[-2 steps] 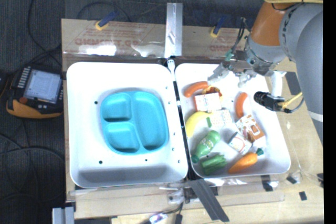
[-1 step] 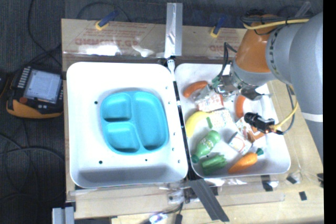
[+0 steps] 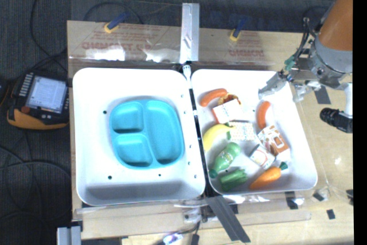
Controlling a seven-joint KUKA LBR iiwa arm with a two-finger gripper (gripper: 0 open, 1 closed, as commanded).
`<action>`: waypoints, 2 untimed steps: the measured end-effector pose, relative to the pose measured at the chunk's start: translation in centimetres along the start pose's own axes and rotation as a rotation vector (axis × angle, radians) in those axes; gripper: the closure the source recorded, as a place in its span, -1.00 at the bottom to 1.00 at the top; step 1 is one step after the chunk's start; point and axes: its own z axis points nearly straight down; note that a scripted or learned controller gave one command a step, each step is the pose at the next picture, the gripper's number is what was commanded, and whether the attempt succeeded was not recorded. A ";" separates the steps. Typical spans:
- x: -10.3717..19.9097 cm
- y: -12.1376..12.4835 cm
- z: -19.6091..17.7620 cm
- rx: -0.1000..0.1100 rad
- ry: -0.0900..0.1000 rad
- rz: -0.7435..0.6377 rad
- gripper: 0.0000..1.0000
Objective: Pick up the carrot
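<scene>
The carrot (image 3: 265, 177), orange with a green stem end, lies at the front right corner of the right bin (image 3: 305, 149), beside a green vegetable (image 3: 232, 177). My gripper (image 3: 284, 89) hangs over the bin's far right corner, well behind the carrot and apart from it. Its two fingers (image 3: 269, 87) are spread open with nothing between them. The grey arm with its orange band (image 3: 338, 23) reaches in from the upper right.
The right bin also holds two orange-red sausages (image 3: 213, 96) (image 3: 263, 113), a yellow lemon (image 3: 213, 136), a green pepper (image 3: 225, 156) and several small cartons (image 3: 272, 140). A blue divided tray (image 3: 146, 132) sits in the left bin (image 3: 86, 140).
</scene>
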 end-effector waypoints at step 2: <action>6.2 3.3 13.7 0.000 0.003 -0.293 -1.00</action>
